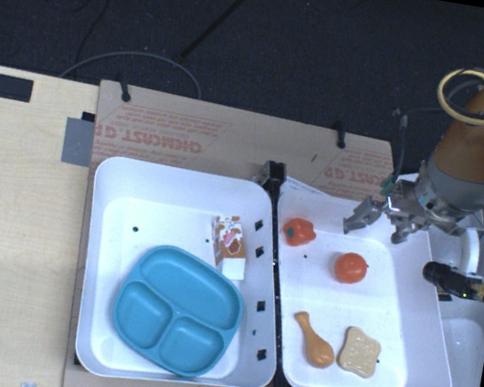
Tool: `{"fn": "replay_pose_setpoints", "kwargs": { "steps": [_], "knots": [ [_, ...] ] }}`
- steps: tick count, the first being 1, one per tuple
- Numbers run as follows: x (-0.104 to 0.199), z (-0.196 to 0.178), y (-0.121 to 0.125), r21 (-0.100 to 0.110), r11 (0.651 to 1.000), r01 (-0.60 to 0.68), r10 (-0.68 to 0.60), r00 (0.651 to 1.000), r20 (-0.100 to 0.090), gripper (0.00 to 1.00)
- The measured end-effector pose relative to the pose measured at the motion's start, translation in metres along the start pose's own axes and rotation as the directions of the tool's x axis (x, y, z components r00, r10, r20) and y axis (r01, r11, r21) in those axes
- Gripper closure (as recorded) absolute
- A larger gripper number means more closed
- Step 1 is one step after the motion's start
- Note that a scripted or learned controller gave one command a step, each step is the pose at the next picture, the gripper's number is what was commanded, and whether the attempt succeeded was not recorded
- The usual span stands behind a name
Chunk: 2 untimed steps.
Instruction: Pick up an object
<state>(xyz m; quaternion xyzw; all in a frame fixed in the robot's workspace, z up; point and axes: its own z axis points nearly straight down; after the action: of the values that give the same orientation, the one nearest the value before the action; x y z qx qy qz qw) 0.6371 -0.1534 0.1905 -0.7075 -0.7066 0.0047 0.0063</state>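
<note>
The gripper point(384, 219) hovers spread and empty over the right bin's point(424, 359) far rim; descending here risks striking the rim, missing the tomato point(350, 268).

Red tomato point(350, 268) in right bin point(417, 358)

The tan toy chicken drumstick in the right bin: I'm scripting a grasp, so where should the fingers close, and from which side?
Judging from its pose, grip the tan toy chicken drumstick across its thin shank, near the upper-left end, coming straight down from above. It lies flat on the floor of the right white bin, and the narrow neck fits between fingers better than the bulbous end beside the beige toy bread slice.
</note>
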Motion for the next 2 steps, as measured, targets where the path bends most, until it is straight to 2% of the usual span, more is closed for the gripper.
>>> {"fn": "replay_pose_setpoints", "kwargs": {
  "steps": [1, 2],
  "knots": [
    [0.0, -0.01, 0.003, -0.015, 1.0, 0.002, -0.002, 1.0, 0.002, 0.0],
    [-0.001, 0.055, 0.0, -0.007, 1.0, 0.002, -0.002, 1.0, 0.001, 0.0]
  ]
}}
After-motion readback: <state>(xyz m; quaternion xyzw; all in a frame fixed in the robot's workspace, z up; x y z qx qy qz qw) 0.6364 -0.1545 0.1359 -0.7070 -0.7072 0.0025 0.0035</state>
